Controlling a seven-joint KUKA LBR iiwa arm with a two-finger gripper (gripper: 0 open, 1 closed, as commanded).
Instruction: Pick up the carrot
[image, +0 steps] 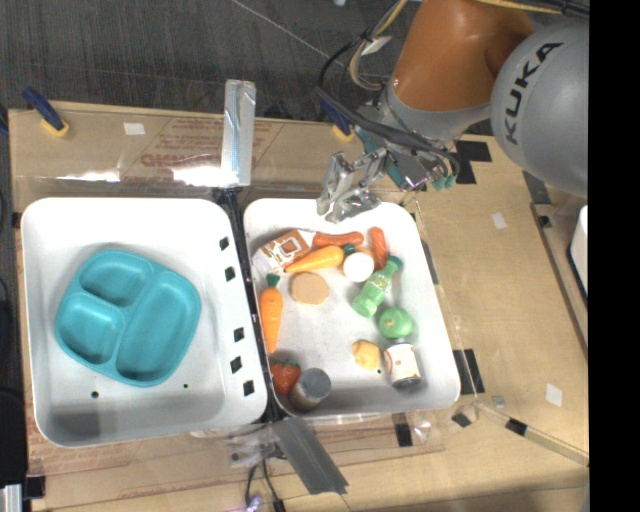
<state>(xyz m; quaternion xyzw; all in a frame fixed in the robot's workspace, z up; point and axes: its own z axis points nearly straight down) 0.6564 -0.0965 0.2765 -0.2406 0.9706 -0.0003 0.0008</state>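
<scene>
Two bins: white, side by side on the bench; left bin (40, 300), right bin (440, 340).
Left bin: holds a teal divided plate (127, 316).
Carrot (270, 312): lies lengthwise along the right bin's left wall, green top toward the far end.
Second carrot (318, 259): further back in the same bin, lying crosswise just beside a white ball (358, 266).
Other items: green bottle (373, 289), green pepper (395, 322), tan disc (310, 288), small can (403, 364).
Gripper (345, 195): above the right bin's far rim, well apart from the carrot, holding nothing; finger spread cannot be told.
</scene>
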